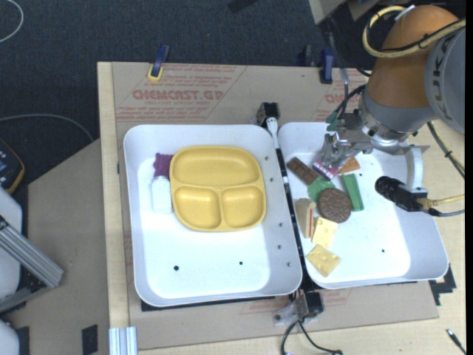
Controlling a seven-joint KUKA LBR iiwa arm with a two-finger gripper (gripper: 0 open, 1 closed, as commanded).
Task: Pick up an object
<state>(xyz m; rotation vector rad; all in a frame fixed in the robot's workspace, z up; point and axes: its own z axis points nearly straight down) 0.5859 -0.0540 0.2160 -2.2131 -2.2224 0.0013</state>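
- A brown board bench [222,87] on a dark floor carries two white bins. The gripper [334,157] hangs over the far corner of the right bin [414,257], and the left bin [133,198] lies well off to its side, across the shared wall.
- I cannot tell from this slant whether the gripper is released or clenched. Nothing can be seen gripped in it.
- The likeliest pick is the pink piece [325,171], directly under the gripper and apparently touching its tip. An orange piece [349,166] lies just beside it.
- Risk: the pieces are crowded. A brown bar [301,171] lies just beside the gripper on the wall side. A green stick [353,193] and a brown disc [335,205] lie just nearer the camera. Closing here could catch two things at once, or only an edge, and the piece would slip out on the lift.
- Risk: the pink and orange pieces look thin and flat. A descent that stops short would grab air, and one that goes too deep would press into the bin floor.
- Risk: pushing down could shove neighbours aside and scatter the pile toward the yellow squares [324,259], nearer the camera.
- The yellow plate [218,187] in the far-off left bin looks too wide to grasp.
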